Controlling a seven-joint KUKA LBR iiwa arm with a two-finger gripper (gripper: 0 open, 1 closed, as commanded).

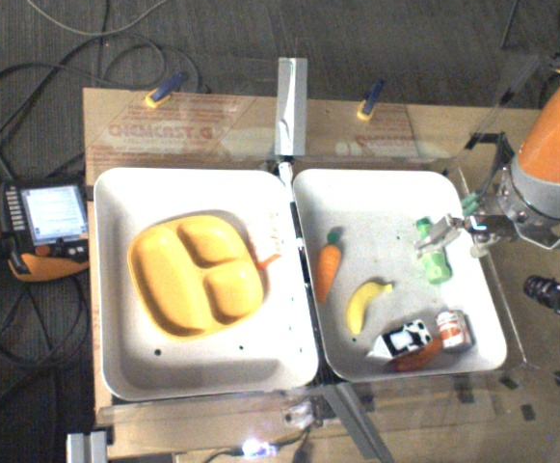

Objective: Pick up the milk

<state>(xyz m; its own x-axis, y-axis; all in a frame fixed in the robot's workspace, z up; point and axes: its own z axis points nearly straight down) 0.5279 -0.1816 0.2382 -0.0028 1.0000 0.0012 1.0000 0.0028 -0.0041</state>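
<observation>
The milk (pixel 407 338) is a small carton with a black-and-white cow pattern. It lies on its side near the front edge of the right bin (pixel 395 186). My gripper (pixel 441 231) reaches in from the right and hangs over the bin's right side, well behind the milk and a little to its right. It sits right above a green object (pixel 439 266). The grey arm with its orange band (pixel 547 143) stands at the right edge.
In the right bin a carrot (pixel 327 266) and a banana (pixel 366 302) lie left of the milk. A small can (pixel 453 329) and a red item (pixel 417 358) touch the carton. The left bin (pixel 116 355) holds a yellow divided plate (pixel 198 273).
</observation>
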